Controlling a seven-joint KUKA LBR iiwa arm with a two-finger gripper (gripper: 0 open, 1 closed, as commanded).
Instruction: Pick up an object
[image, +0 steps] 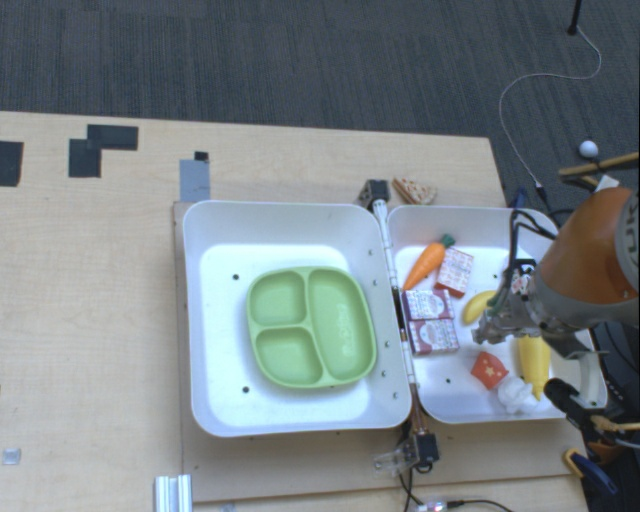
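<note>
Right bin (440, 225) holds loose items: carrot (424, 262) lying slantwise near the divider, three small cartons (432, 320) flat beside it, banana (478, 305), red packet (489, 370), yellow bottle (533, 362), white crumpled piece (514, 396) at front

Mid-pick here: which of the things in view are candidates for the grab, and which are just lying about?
Job things, right bin: carrot, banana, yellow bottle, red block, cartons, gripper over them.

Lying about: green tray in left bin, pizza slice on the bench.

No legible txt/labels; print on small cartons (436, 320) too blurry to read.
</note>
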